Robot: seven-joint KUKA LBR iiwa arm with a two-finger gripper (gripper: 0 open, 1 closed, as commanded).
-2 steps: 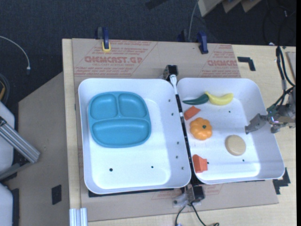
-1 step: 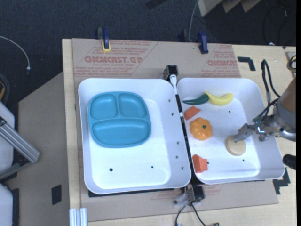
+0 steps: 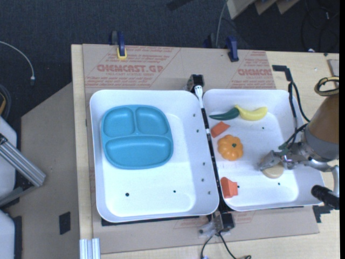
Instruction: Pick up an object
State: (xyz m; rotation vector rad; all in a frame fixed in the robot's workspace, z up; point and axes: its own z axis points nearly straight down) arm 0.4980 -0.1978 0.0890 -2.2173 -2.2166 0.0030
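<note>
One hand (image 3: 271,162) is lowered into the right bin (image 3: 285,196), fingers spread and straddling a pale rounded object (image 3: 273,171), apparently positioned for a grasp not yet closed. Nearby are listed an orange pumpkin (image 3: 230,147), two red blocks (image 3: 229,187), a banana (image 3: 252,113) and a green pepper (image 3: 225,114). A blue divided plate (image 3: 137,136) is kept in the left bin (image 3: 156,198).

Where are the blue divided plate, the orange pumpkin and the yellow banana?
blue divided plate (image 3: 138,137), camera view, on the ridge between its compartments, left bin.
orange pumpkin (image 3: 230,148), camera view, middle of its body, right bin.
yellow banana (image 3: 252,113), camera view, middle of its curve, right bin's far side.
</note>
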